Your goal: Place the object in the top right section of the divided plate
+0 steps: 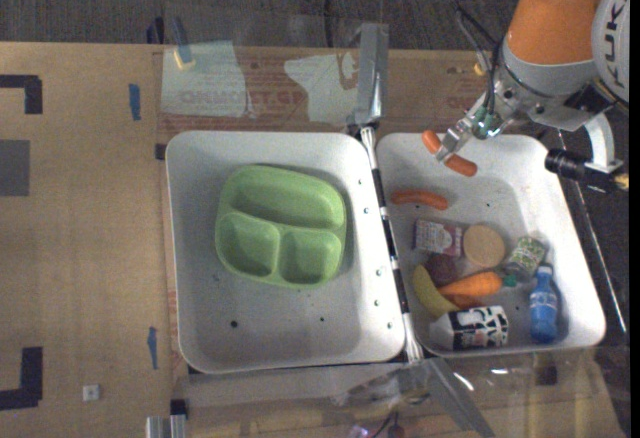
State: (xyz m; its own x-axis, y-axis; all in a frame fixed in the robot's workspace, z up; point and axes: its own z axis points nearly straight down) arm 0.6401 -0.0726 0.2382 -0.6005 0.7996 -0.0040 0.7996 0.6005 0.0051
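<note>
Gripper (452, 151) hangs over the right bin (575, 226), fingers clamped on a small orange sausage (446, 153). Next: carry it left over the green plate (281, 225) — release low over the top right section, not the rim.

The tan bench (80, 266) carries 2 shallow white bins side by side, the left bin (200, 326) touching the right bin (580, 316), with a clear plastic sheet (215, 76) behind the left bin and blue tape strips (134, 101) and black corner marks (25, 91) farther left of it.
</note>
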